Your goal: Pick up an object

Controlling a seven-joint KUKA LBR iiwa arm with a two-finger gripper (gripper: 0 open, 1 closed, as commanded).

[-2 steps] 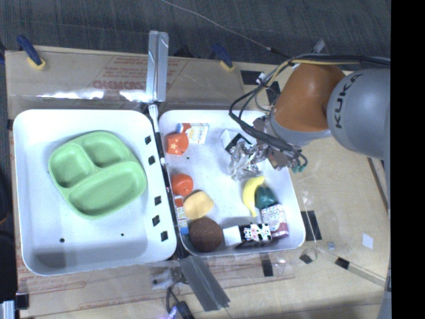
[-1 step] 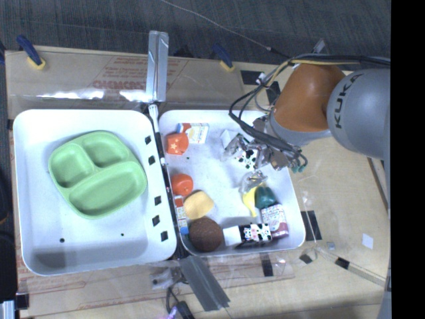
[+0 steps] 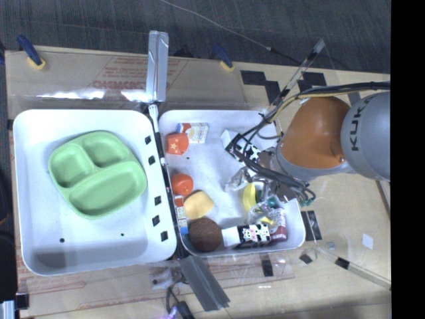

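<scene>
Camera view: the arm (image 3: pixel 319 138) reached in over the right bin (image 3: pixel 212 121), with the gripper (image 3: pixel 255 195) low among the clutter just beside a yellow object (image 3: pixel 250 195); whether its jaws were released or clenched could not be told. Elsewhere in the right bin lay a brown ball (image 3: pixel 204 234), a pale yellow piece (image 3: pixel 198 205), two orange-red items (image 3: pixel 176 144) and a dark bottle (image 3: pixel 259 234). Left of that bin, the left bin (image 3: pixel 40 244) held a green divided plate (image 3: pixel 97 171).
</scene>
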